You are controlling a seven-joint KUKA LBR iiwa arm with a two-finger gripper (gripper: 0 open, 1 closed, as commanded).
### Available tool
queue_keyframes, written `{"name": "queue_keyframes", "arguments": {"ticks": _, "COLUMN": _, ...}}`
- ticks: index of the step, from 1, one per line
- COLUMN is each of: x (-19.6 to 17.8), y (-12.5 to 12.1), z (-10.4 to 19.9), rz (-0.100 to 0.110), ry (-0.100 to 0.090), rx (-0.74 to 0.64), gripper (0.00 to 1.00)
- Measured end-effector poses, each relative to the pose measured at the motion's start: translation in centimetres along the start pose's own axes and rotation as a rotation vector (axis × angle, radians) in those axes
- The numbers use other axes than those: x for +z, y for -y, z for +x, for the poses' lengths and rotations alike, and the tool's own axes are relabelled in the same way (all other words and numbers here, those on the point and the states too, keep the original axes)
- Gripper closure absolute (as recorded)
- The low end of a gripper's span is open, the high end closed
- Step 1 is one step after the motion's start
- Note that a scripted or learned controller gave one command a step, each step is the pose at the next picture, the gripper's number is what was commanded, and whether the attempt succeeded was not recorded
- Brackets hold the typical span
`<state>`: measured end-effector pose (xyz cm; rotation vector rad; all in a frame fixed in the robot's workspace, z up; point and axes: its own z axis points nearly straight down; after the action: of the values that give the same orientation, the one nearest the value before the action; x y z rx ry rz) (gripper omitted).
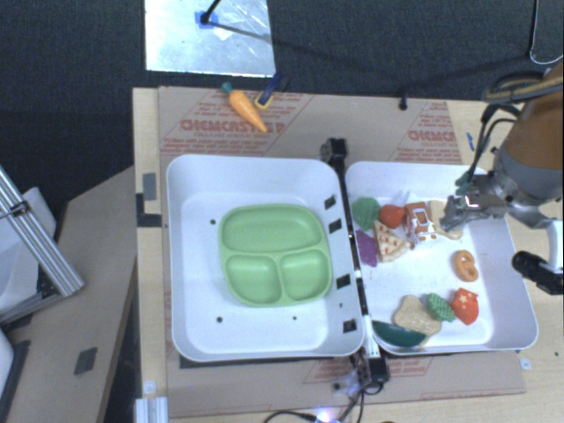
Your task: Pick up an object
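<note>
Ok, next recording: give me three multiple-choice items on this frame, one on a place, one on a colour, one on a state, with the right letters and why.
1. Where does the orange carrot lie?
A. In the left bin
B. On the board beyond the bins
C. On the green tray

2. What colour is the divided tray in the left bin?
A. Green
B. Red
C. Blue

3. What lies in the tray's compartments?
A. A pretzel
B. A tomato
C. Nothing

Answers:
1 B, the carrot rests on the lettered board past the bins' far rims.
2 A, the tray is pale green against the white bin.
3 C, all three compartments are bare; the toy foods sit in the right bin, where the gripper is.
</note>
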<state>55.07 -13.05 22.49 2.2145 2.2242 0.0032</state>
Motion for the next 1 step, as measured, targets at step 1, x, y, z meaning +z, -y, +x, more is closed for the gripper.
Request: {"name": "queue_keyframes", "arguments": {"ticks": 1, "x": 0.74, "y": 1.15, "z": 5.32, "rz": 0.003, "ry": -0.002, "rx": -0.005, "gripper": 1.0}}
